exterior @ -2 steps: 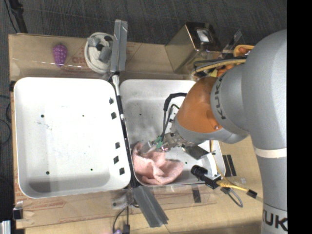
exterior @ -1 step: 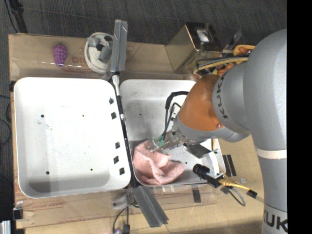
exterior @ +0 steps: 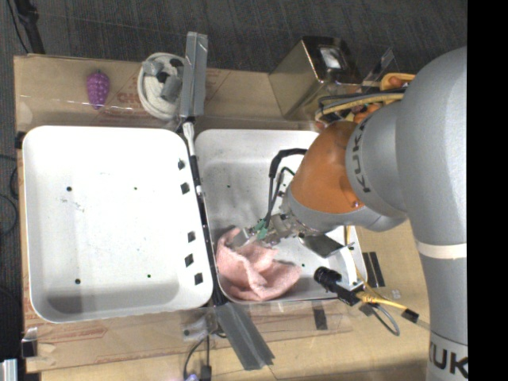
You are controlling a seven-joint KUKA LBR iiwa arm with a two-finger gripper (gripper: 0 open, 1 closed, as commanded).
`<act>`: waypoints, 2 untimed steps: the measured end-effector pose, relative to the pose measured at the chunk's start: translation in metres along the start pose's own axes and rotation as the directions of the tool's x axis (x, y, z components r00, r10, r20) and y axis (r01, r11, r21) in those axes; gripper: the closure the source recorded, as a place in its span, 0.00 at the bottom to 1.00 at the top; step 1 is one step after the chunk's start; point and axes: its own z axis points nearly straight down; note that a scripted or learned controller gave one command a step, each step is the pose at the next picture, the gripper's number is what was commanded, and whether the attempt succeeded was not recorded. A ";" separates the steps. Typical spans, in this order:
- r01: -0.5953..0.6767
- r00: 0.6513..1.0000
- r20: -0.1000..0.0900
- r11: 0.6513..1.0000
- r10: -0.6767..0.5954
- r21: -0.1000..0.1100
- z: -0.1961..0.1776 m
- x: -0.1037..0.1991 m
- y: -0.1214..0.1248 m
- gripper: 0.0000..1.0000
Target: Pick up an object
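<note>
A crumpled pink cloth (exterior: 255, 270) lies in the front left corner of the right bin (exterior: 238, 161). My gripper (exterior: 264, 231) is low over the cloth's upper edge, at or very near the fabric. The grey arm with its orange band reaches in from the right and hides much of the right bin's floor. Something small and greenish sits right at the gripper tip, too small to make out.
The left bin (exterior: 103, 221) lies beside the right one, with a grey divider bar (exterior: 193, 86) between them. On the bench behind the bins are a purple grape-like item (exterior: 98, 88), a white round object (exterior: 161, 82) and a metal box (exterior: 317, 66).
</note>
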 end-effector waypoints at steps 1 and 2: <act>0.161 0.987 -0.001 0.987 -0.161 -0.001 -0.044 0.008 -0.023 0.00; 0.173 0.985 -0.002 0.985 -0.173 0.001 0.010 0.010 0.010 0.00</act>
